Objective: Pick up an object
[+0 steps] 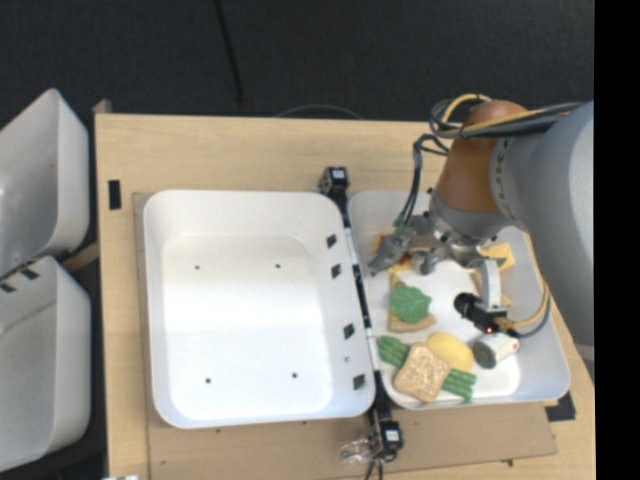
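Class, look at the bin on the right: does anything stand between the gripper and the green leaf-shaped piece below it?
Nothing visible does. The gripper hangs just above the green leaf-shaped piece in the right bin, with bare bin floor between them.

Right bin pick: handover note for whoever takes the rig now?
Gripper: down in the right bin, at its far end near the wall shared with the left bin. Cannot tell from the camera view whether it has anything.
Objects, all in the right bin: green piece on a tan slab just in front of the gripper; yellow lemon-like piece, bread-like square and green pods at the near end; a small black and white item beside them.
Done: arm is lowered among the objects.
Left: confirm a grasp and lift one object.
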Robot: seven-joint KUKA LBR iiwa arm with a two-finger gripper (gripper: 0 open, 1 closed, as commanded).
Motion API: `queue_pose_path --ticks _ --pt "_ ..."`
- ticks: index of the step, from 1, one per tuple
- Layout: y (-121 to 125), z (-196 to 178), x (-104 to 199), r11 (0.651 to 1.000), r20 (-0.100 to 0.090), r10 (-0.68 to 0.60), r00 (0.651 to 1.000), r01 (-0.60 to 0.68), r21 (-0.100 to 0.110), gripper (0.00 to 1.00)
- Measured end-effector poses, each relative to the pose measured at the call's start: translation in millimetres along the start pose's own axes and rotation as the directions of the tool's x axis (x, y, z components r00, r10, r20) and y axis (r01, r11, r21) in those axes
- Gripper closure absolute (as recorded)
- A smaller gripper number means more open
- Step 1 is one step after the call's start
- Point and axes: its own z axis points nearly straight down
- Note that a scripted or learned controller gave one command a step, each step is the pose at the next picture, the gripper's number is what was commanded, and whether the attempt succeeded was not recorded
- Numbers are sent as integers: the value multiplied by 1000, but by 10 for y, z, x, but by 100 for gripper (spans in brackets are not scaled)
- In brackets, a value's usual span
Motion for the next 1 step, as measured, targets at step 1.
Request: queue_pose_path --ticks 1 --pt "261 -8 8 1000 -1 -3 1000 3 -6 0"
